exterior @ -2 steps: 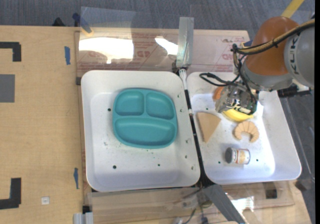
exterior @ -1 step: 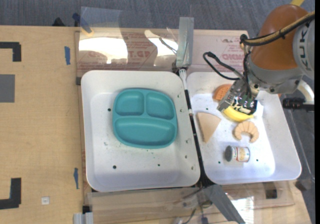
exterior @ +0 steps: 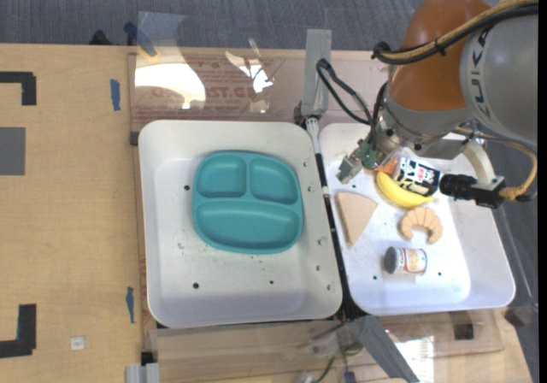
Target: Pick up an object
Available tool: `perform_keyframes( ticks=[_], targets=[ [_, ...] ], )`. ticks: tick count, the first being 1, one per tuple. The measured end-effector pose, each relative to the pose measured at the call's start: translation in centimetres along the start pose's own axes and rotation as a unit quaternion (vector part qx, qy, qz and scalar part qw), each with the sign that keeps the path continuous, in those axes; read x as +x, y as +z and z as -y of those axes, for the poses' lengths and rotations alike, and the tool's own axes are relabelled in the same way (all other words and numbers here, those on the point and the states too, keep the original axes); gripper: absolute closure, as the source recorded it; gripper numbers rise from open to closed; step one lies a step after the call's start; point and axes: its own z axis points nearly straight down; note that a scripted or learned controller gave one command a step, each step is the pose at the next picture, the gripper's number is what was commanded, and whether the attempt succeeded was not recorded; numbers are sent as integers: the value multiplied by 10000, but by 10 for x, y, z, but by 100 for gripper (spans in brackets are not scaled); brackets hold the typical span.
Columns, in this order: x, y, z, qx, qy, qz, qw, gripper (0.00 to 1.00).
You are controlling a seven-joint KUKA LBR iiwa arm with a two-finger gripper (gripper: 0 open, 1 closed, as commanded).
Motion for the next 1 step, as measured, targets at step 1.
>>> perform_keyframes(
  ticks=[1],
  targets=[
    [60,38,-4,50,1716,-31,9852,100]
  ],
)
